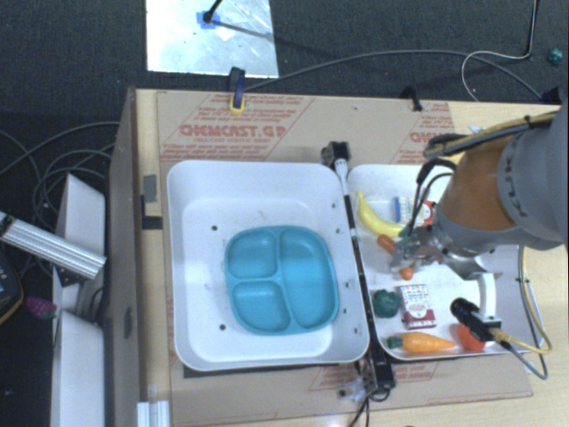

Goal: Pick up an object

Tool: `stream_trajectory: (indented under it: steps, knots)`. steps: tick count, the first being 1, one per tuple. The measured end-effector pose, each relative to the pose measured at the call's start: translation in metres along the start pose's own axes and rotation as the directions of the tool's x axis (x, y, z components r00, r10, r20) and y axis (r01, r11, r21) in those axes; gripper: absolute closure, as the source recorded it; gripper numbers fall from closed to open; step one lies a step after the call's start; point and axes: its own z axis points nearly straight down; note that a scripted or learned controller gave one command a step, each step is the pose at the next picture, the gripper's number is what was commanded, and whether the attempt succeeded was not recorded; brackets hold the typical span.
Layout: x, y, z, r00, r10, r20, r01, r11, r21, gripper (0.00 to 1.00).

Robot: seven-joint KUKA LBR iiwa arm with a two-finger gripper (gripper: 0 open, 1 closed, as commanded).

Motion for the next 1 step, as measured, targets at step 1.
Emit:
stream_trajectory:
  steps: [1]
  knots:
    - [0.0769,-0.0198,-0.0897,1.0,0.0,-0.001,0.0,1.0,0.0,1.0]
